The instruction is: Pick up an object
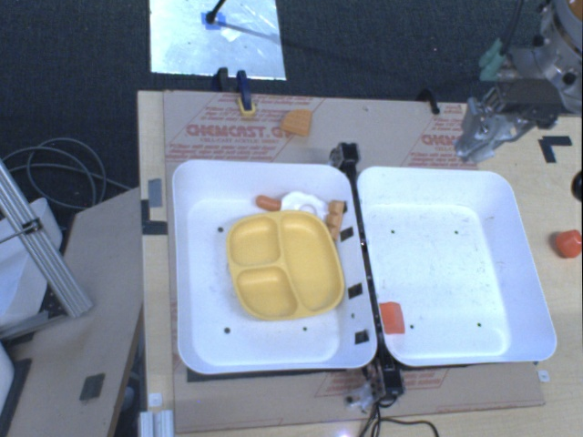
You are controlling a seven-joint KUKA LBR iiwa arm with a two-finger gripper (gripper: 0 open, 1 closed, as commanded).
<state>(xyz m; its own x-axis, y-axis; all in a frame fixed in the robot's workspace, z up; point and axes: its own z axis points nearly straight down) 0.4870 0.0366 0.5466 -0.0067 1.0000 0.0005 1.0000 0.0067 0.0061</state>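
Observation:
The left bin (196, 244) holds a yellow divided plate (282, 267). Behind the plate lie a small orange sausage-shaped piece (268, 203), a white item (303, 204) and a tan block (335, 215) against the bin's right wall. An orange-red block (392, 317) sits in the near left corner of the right bin (510, 271). My gripper (481, 144) hangs above the bench just behind the right bin's far edge, away from all of these. Its fingers look open, with nothing between them.
An orange wedge (296, 122) lies on the bench behind the left bin, near a yellow and blue clamp (244, 94). A red object (567, 243) sits on the bench right of the right bin. A shiny sheet (217, 25) lies on the floor beyond.

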